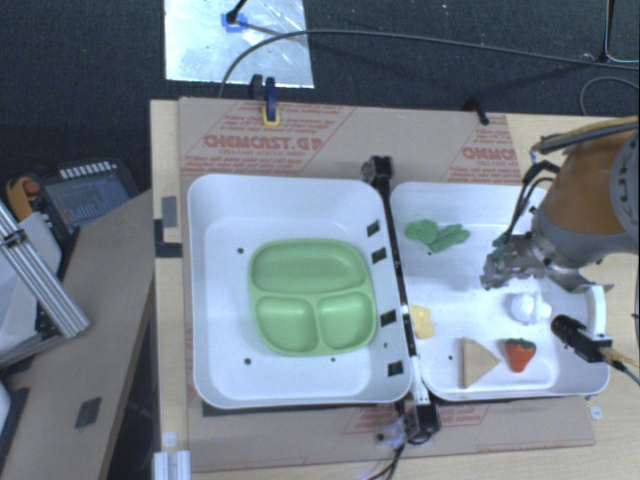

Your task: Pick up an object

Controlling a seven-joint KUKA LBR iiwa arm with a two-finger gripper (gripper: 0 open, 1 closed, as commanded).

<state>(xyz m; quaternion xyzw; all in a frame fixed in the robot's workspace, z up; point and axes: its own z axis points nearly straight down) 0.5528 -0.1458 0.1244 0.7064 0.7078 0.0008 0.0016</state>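
In the right bin (455,200) lie a green leafy piece (436,234), a white round object (523,307), a red strawberry (519,354), a tan wedge (476,362) and a small yellow piece (422,321). My gripper (505,265) hangs low over the right half of this bin, just above and left of the white round object. Nothing shows between its fingers. The arm's orange band (590,193) rises behind it at the right edge.
The left bin (215,218) holds a green three-compartment tray (305,296). A black clip-lined divider (392,278) separates the bins. A cardboard sheet (330,133) lies under both. Cables and a foil sheet (235,26) sit beyond the bench.
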